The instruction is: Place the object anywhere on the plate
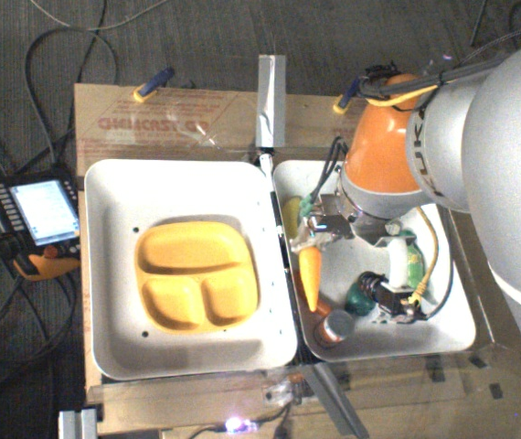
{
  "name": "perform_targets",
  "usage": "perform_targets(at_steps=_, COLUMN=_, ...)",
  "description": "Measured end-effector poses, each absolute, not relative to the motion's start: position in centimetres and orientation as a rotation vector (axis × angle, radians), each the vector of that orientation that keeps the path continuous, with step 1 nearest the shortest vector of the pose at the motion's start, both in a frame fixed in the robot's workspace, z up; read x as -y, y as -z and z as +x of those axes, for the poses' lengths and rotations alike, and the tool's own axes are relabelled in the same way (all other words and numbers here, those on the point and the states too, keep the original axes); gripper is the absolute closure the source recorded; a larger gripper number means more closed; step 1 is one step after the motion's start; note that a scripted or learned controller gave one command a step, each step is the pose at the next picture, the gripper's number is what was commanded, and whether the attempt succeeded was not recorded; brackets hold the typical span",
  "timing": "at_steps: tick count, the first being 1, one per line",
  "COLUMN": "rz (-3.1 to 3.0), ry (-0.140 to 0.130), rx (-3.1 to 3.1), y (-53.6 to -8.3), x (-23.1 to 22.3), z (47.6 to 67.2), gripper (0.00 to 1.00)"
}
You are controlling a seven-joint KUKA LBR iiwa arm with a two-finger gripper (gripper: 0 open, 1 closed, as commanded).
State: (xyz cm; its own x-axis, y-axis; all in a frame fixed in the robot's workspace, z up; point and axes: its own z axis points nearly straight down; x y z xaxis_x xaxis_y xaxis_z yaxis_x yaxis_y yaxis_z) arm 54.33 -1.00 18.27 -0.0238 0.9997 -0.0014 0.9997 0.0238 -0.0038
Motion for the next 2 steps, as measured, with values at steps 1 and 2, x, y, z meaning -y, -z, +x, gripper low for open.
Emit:
perform_targets(at_steps=1, rz=-2.010, ry=-0.006, rx=2.412, y=-18.26, x=-5.22, z=53.25, gripper=1.00)
perform_targets(at_steps=2, rz=-2.010, ry=-0.006, rx=2.411, y=-18.26, x=-5.22, z=53.24, gripper=0.00)
